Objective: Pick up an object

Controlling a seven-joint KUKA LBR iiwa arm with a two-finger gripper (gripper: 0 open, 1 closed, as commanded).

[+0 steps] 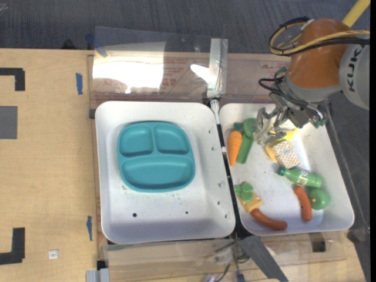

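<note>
The gripper (271, 125) hangs over the right bin's (338, 157) far edge, above crowded toys. Whether its fingers are released or clenched, I cannot tell. They could snag the green pepper (247, 138) beside the yellow packet (284, 151).

- The arm (352, 75) has a smooth, rounded grey casing, with part of a dark letter marking, "KU", readable on it.
- A broad orange band (314, 54) wraps the section above the wrist, domed and glossy.
- Thin yellow and black cables (294, 34) loop over the top of the orange part.
- Dark wires hang at the wrist beside the band.
- The gripper (270, 125) is bare silvery metal, built of small angular parts and linkages.
</note>
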